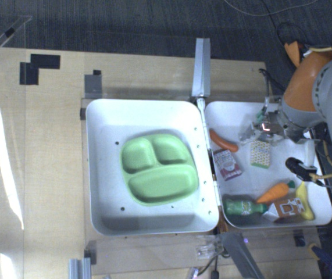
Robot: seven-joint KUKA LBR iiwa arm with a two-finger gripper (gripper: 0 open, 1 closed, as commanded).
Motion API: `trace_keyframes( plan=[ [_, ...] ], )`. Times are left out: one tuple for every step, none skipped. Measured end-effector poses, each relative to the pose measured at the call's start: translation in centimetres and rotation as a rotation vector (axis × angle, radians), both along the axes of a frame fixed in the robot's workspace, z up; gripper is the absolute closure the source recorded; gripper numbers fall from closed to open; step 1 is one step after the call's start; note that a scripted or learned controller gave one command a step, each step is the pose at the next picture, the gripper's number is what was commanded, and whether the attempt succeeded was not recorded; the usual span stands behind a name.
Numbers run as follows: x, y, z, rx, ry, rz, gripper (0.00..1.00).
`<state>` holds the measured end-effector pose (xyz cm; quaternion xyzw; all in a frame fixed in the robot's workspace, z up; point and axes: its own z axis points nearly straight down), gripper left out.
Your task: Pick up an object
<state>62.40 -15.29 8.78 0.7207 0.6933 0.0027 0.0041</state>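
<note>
My gripper hangs over the far part of the right bin, with the arm reaching in from the right. Just in front of it lies a pale packet with a green dotted pattern. To its left an orange sausage rests near the bin's left wall. A maroon packet lies below the sausage. Along the near edge sit a green bottle, a carrot, a brown carton and a yellow banana. I see nothing between the gripper's tips.
The left bin holds a green divided plate. A metal divider post stands between the bins at the far side. The wooden bench stretches to the left.
</note>
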Motion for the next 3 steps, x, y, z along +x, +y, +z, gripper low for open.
trace_keyframes(
  plan=[
    [-4.2,-2.7,0.1,-0.001,0.001,0.045,0.00],
    [-3.9,-2.5,1.3,-0.001,-0.006,0.051,1.00],
    [-3.7,-1.2,12.3,-0.001,0.002,0.064,1.00]
  ],
)
